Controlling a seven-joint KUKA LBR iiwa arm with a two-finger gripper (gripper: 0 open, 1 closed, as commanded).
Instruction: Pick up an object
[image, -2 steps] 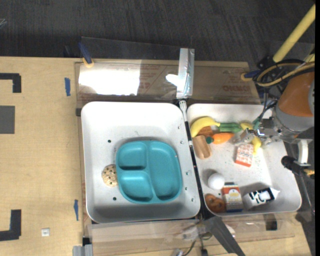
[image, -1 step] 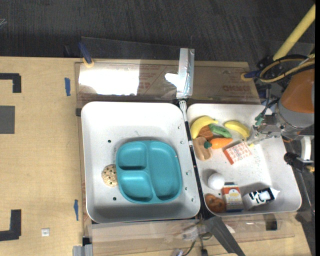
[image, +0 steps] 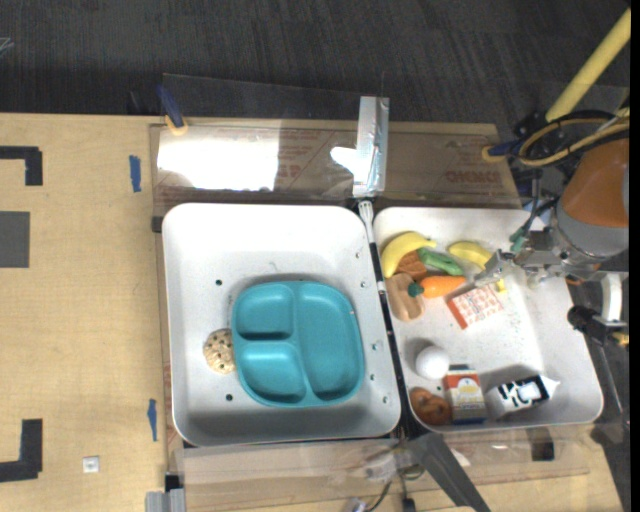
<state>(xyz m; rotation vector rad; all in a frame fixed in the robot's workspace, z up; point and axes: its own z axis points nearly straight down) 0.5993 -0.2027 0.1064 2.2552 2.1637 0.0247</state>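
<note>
1. Small orange-red printed packet lies flat, tilted, mid right bin.
2. Orange plastic carrot lies just left of it, near yellow plastic bananas.

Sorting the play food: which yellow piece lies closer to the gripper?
The smaller yellow piece, right of the green one; the banana sits nearer the divider, farther from the gripper.

Single fixed camera, mounted above the bench, looking down at a slant. Landmark: the left bin, which sits a little left of frame centre. The right bin lies just beside it, touching along the shared rim, both fully in frame. Behind the left bin, dark floor fills the top strip; to its left, bare bench. Moderate stand-off. The arm enters beyond the right bin.
</note>
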